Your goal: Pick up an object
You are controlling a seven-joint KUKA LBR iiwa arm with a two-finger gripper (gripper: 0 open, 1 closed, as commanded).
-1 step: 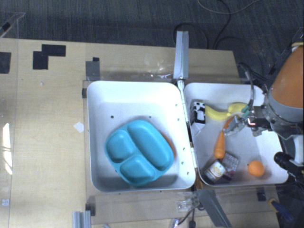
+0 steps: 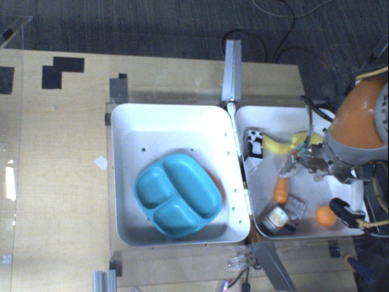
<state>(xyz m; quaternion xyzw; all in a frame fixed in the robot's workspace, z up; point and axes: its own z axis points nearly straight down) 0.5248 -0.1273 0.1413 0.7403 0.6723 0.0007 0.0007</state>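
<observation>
Blue tray (image 2: 177, 194) in L bin (image 2: 124, 163)

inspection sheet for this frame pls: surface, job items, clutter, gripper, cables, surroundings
Surface: wooden bench bearing two white bins side by side, left bin and right bin.
Job's things: in the right bin, a banana, a small carrot, an orange ball, a jar and a black-and-white item.
Clutter: blue divided tray in the left bin, lying over something orange at its right edge.
Grippers: gripper low over the right bin, near the banana; jaws' state cannot be told.
Cables: thin cable on the floor beyond the bench.
Surroundings: dark carpet; black marks on the bench.
</observation>
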